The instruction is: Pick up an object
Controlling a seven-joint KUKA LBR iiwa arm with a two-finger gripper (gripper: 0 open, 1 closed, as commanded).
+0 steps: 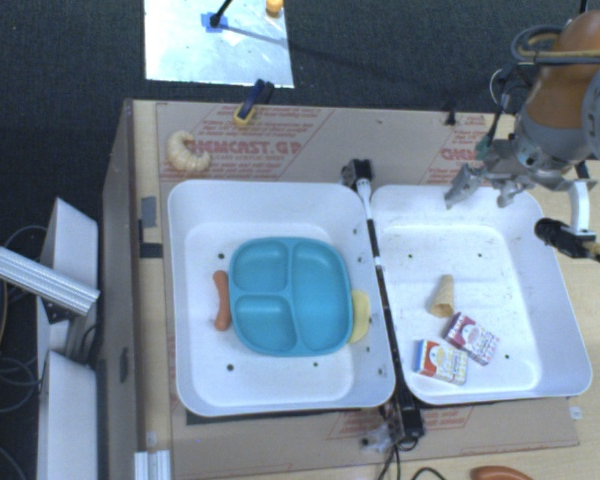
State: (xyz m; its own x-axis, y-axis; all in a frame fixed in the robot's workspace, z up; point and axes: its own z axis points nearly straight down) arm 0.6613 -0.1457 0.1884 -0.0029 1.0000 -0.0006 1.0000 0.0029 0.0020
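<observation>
Our pincer (482,187) hangs spread wide and holding nothing over the right bin's (555,298) far rim, so we judge the nearest pick is the tan cone (441,295), lying mid-bin below it, long axis running near-to-far.

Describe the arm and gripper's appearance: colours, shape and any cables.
The arm is rounded and grey with an orange band near the top. Thin dark cables loop beside it. The gripper is grey metal, ending in two slim fingers. A black part protrudes below the wrist.
</observation>
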